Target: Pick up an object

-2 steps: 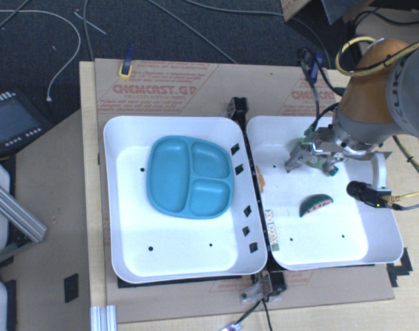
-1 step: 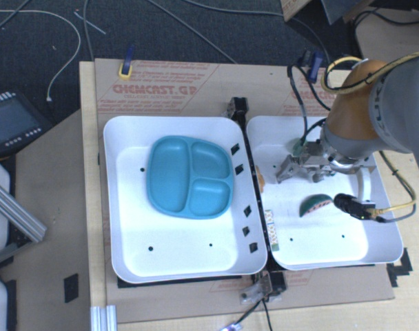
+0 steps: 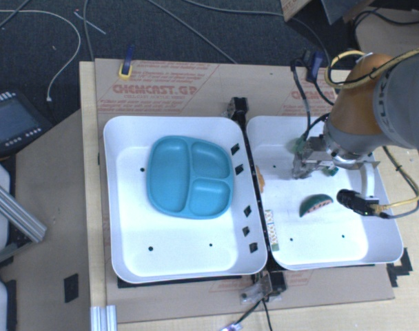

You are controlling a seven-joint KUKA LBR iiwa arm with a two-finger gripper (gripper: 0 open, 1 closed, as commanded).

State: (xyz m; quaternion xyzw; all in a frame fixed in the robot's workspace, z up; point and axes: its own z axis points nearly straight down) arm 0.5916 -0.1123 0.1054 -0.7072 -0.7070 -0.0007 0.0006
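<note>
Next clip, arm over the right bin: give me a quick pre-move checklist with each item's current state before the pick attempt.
1. Target present: watermelon-slice toy lies in the right bin. Ok.
2. Target free: nothing rests on it, bin floor around it bare. Ok.
3. End effector above target: it sits up-view of the toy, not over it. Not ok.
4. Finger opening: hidden from this angle. Cannot tell.
5. Nothing held already: cannot tell.
6. Blue divided plate out of the way: in the left bin. Ok.

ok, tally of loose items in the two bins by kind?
Blue divided plate: 1, in the left bin
Watermelon-slice toy: 1, in the right bin
Total: 2
</note>
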